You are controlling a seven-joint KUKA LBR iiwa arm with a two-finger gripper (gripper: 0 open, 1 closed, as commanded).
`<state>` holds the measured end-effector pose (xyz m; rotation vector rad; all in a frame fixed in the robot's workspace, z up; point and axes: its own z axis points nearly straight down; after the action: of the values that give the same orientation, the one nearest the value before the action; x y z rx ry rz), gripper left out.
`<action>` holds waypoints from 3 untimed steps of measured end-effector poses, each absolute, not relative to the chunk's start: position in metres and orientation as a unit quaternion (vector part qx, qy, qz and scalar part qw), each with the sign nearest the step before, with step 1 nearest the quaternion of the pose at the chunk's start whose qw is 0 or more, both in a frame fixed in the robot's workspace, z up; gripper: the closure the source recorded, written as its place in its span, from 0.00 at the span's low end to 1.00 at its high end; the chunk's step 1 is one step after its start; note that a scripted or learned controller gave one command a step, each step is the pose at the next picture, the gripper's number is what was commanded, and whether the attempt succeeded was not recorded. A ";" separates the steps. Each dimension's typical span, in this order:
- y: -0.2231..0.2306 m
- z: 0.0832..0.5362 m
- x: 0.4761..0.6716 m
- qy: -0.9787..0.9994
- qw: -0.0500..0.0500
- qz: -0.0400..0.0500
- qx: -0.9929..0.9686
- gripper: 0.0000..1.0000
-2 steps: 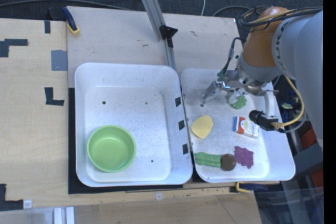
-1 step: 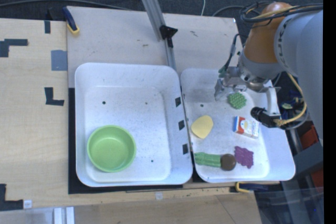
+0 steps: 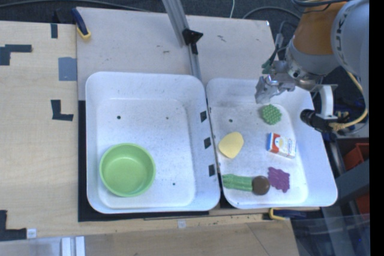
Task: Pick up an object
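The right bin (image 3: 240, 93) holds several small objects: a green knobbly ball (image 3: 271, 114), a yellow wedge (image 3: 231, 144), a small white, red and blue box (image 3: 281, 144), a purple piece (image 3: 278, 178), a brown ball (image 3: 260, 185) and a green stick (image 3: 237, 181). My gripper (image 3: 264, 93) hangs over the bin's far right part, just above and behind the green knobbly ball. Nothing shows between its fingers.
A green bowl (image 3: 127, 169) sits in the near left corner of the left bin (image 3: 144, 87). A slanted metal pole (image 3: 174, 3) rises behind the bins. Cables (image 3: 333, 120) and a black fitting lie off the right bin's right rim.
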<state>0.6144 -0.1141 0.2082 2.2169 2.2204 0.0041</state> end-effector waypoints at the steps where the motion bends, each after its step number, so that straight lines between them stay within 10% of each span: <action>1: -0.114 0.262 0.616 0.708 0.002 0.001 0.706 1.00; 3: -0.026 0.249 0.639 0.709 -0.001 0.000 0.705 1.00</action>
<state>0.6389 -0.0263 0.2485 2.2160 2.2287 -0.0005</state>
